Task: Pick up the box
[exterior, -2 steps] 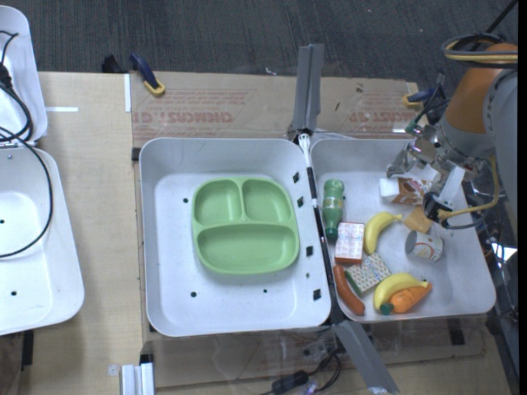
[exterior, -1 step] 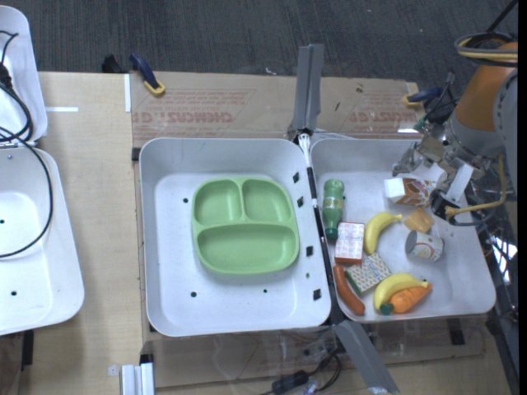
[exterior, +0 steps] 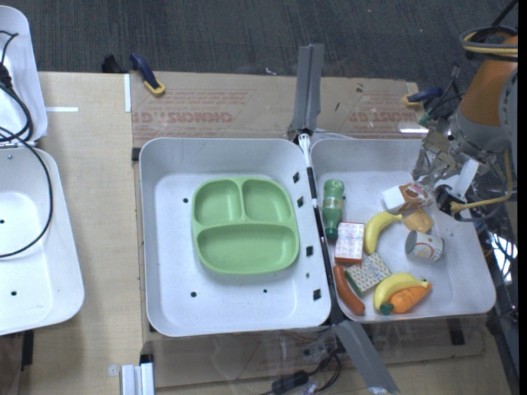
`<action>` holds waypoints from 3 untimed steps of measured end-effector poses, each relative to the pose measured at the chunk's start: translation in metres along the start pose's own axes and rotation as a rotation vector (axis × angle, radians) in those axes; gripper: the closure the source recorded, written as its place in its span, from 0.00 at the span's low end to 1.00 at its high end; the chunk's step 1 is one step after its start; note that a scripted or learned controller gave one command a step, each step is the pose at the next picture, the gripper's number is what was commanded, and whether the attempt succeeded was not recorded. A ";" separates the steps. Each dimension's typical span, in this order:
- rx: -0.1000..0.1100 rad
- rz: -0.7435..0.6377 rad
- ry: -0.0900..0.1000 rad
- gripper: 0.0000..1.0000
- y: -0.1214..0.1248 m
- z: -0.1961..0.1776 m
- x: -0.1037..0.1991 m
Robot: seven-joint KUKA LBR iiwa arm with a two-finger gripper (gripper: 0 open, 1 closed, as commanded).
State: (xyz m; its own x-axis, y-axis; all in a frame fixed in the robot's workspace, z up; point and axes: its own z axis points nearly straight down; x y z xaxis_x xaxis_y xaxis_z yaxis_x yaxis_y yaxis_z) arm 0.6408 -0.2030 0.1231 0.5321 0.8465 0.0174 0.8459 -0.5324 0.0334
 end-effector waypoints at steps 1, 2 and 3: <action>-0.005 0.066 -0.007 1.00 -0.065 0.011 -0.027; -0.001 0.062 -0.005 0.00 -0.066 0.012 -0.025; 0.012 0.070 0.003 0.00 -0.092 0.009 -0.054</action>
State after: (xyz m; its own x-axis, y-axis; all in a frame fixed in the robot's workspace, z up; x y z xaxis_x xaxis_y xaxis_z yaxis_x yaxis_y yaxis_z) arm 0.5351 -0.1996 0.1100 0.5895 0.8074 0.0220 0.8072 -0.5899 0.0197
